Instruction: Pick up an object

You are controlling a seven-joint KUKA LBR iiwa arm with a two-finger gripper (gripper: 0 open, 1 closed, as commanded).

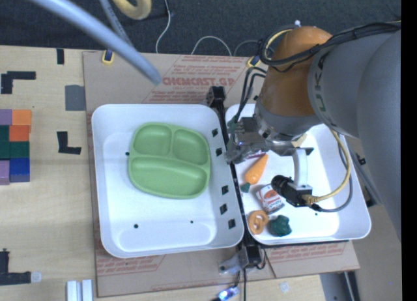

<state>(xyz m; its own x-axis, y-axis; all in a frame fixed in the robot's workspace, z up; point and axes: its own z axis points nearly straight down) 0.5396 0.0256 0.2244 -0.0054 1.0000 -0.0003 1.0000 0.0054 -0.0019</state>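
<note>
The right white bin (339, 228) holds an orange carrot (256, 169), a small red-and-white can (270, 197), a pretzel-shaped toy (257, 221) and a dark green toy (281, 226). My gripper (242, 148) hangs at the bin's left side, just above and left of the carrot's top end. The orange wrist band (293, 85) and grey arm cover the back of that bin. A green divided plate (171, 160) lies in the left bin (111, 182).
A black divider with clips (225, 163) runs between the two bins. Coloured blocks (15, 146) sit on the bench at the far left. Cables (326, 199) loop over the right bin. A grey pole (78, 16) crosses the upper left.
</note>
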